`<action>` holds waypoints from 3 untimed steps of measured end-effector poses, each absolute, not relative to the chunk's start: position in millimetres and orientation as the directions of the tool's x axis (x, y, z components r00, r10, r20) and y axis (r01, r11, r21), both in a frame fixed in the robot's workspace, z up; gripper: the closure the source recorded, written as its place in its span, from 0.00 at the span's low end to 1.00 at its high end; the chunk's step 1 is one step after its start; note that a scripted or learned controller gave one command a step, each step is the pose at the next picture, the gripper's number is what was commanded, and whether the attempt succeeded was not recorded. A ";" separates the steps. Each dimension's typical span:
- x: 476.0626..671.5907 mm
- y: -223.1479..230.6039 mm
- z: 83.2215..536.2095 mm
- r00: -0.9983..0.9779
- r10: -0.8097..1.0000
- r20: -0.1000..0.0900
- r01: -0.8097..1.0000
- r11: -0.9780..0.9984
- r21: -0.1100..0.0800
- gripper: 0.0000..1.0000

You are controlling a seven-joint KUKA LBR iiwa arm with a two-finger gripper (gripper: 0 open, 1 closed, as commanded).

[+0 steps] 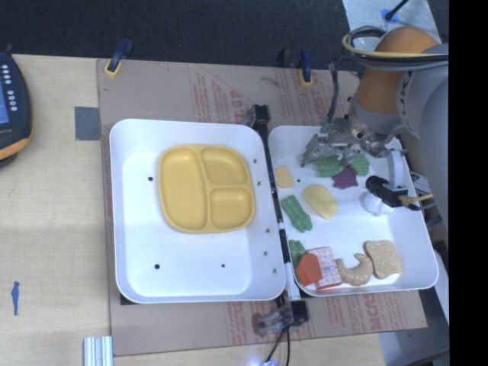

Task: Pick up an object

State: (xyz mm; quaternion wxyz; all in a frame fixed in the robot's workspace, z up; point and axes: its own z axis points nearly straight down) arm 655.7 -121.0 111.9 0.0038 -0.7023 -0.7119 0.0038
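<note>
My gripper [329,149] hangs low over the far end of the right bin [415,231], just above a green leafy piece [331,167]. Beside that piece lie a purple piece [345,178] and another green one [359,162]. Nearer the middle of the bin lie a yellow oval toy [320,200], a small yellow round piece [284,177] and a green pod [296,213]. I see nothing held in the gripper.
The left bin [133,227] holds a yellow divided plate [206,187]. At the right bin's near end lie a toast slice [383,258], a tan curled piece [354,271], a red-and-white box [325,268] and an orange-red piece [307,268]. A white piece [373,203] sits by the right wall.
</note>
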 end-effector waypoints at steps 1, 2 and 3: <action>604.2 -116.2 90.1 -0.003 1.000 0.001 1.000 0.003 -0.010 0.00; 659.0 -125.5 92.8 -0.007 1.000 -0.001 1.000 0.007 0.003 0.00; 573.2 -107.9 91.1 -0.001 1.000 0.002 1.000 0.001 -0.012 0.00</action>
